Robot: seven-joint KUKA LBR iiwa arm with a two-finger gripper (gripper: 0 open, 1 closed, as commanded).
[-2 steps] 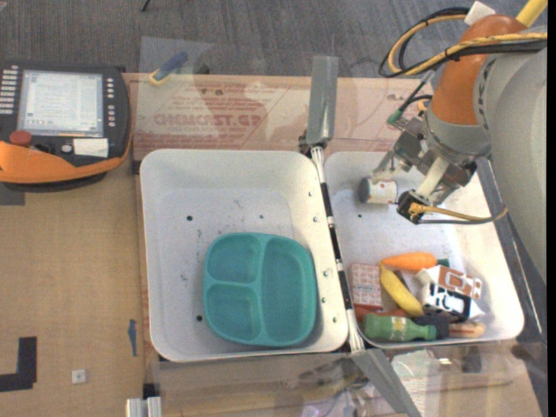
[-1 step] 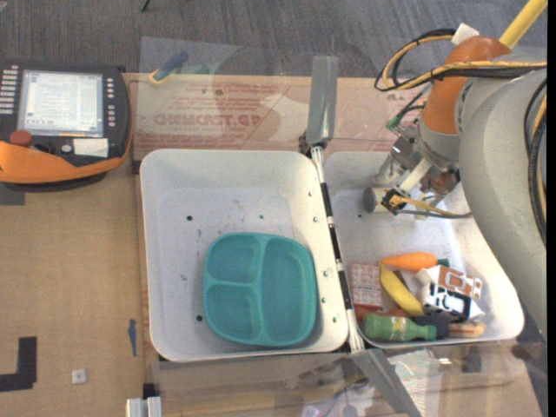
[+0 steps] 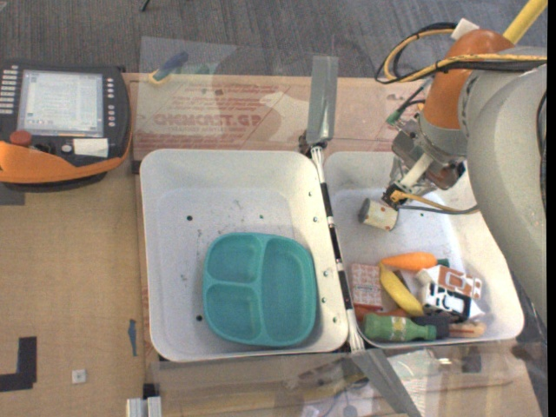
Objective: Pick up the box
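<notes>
1. Across the top of the frame: grey carpeted floor (image 3: 261,16), with thin dark stand legs at the upper edge.
2. Below it: brown cardboard-like bench (image 3: 69,268), with a black tape mark (image 3: 24,363) at lower left and a clear sheet (image 3: 217,94) lying behind the bins.
3. Upper left: pendant (image 3: 61,120) with a lit screen and an orange underside, resting on the bench.
4. Centre: left bin (image 3: 174,168), white, flecked with dark specks, holding a teal divided plate (image 3: 259,289) in its lower half.
5. Top centre: grey bar (image 3: 321,107) running down to the seam between the two bins.
6. Right of centre: right bin (image 3: 365,168), touching the left bin along that seam.
7. Upper part of the right bin: small pale box (image 3: 379,214), tilted on the bin floor.
8. Just above and right of the box: gripper (image 3: 400,191), close to the box; contact and width of opening cannot be told.
9. Right edge: grey arm (image 3: 512,146) with orange band (image 3: 447,94) and looping cables (image 3: 417,46).
10. Lower part of the right bin: carrot (image 3: 408,261), banana (image 3: 400,291), green bottle (image 3: 400,327) and a printed carton (image 3: 453,287), crowded together, well apart from the box.
</notes>
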